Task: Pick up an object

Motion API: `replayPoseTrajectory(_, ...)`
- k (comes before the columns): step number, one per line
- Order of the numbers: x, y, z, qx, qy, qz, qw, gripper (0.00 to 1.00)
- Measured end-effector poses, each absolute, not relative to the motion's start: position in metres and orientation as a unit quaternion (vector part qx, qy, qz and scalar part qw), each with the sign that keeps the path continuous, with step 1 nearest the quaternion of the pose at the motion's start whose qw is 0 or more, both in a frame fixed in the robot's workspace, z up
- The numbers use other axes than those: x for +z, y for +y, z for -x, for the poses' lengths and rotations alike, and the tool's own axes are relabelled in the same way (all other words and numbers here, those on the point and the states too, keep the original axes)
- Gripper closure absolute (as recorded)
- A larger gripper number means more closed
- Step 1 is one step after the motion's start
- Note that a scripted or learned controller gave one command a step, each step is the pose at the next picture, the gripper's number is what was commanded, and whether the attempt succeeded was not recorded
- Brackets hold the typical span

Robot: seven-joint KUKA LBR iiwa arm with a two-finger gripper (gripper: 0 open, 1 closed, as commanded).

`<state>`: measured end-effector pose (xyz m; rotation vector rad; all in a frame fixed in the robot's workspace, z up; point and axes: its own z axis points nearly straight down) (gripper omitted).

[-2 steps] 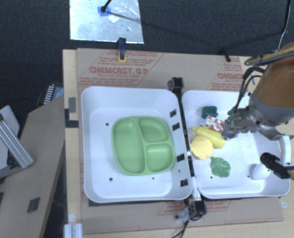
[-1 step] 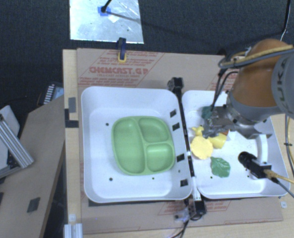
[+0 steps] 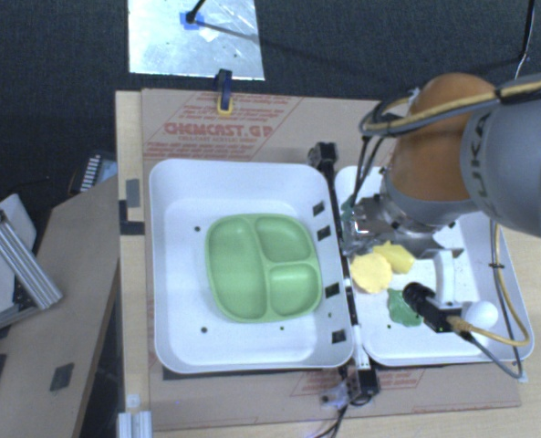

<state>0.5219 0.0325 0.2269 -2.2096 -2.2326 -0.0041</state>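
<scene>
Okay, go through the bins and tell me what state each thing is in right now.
green divided plate: lying flat, right way up, in the left bin
yellow pieces: loose on the floor of the right bin, close together
green piece: lying just in front of the yellow pieces, partly hidden
gripper: low in the right bin, right behind the yellow pieces
</scene>
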Motion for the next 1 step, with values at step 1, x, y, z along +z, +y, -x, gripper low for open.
replayPoseTrajectory(1, 0.2156, 0.0858, -0.5336, -0.0010, -0.711, 0.704, 0.000, 1.00)
